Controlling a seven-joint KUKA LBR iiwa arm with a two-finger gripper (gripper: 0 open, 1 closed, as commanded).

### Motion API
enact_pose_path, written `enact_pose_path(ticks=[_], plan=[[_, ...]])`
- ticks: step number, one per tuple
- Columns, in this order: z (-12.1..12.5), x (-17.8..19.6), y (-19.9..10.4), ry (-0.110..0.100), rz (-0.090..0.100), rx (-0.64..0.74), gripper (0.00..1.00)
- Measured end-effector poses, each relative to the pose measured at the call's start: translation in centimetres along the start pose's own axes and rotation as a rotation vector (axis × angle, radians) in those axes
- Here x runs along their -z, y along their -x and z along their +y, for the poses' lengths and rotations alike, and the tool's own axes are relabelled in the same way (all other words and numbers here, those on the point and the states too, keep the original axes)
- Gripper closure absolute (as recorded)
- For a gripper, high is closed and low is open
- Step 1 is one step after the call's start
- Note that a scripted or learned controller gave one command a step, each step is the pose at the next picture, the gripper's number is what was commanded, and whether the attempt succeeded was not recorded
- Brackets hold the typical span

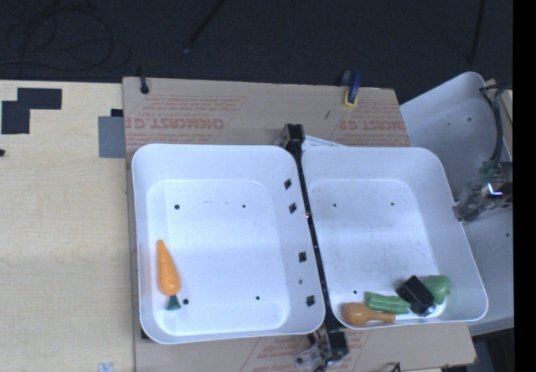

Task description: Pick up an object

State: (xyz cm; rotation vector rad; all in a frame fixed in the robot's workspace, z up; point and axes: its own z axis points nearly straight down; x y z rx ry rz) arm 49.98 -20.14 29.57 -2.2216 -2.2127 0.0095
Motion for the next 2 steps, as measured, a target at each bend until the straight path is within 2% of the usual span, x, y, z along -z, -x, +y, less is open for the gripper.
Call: enact_pose_path(ticks=[1, 2], plan=[[-0.5, 5.7, -4.7, 0.011, 0.0, 0.008, 1.0], [-2.6, 7.7, 1.6, 0.008, -0.003, -0.001, 1.0]])
